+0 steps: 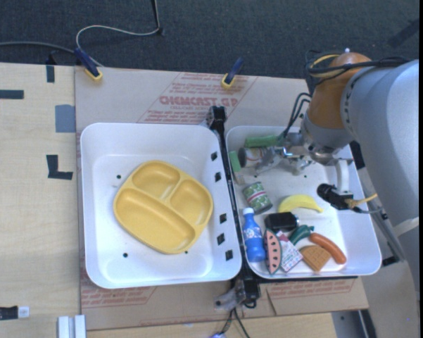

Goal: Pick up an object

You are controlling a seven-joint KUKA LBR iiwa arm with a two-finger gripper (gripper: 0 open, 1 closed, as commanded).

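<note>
The grey metal two-finger gripper [271,157] sits low near the far rim of the right shallow white plastic bin [371,248], crowding a green oblong block [262,141]; its opening I cannot tell. Nearer the camera lie a small green can [256,196] and a yellow plastic banana [300,203], with bare floor between.

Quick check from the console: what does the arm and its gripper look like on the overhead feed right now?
The arm is thick, rounded and light grey, with an orange band above the wrist. Black cables loop beside the band. The gripper is small, of grey metal with dark parts.
</note>
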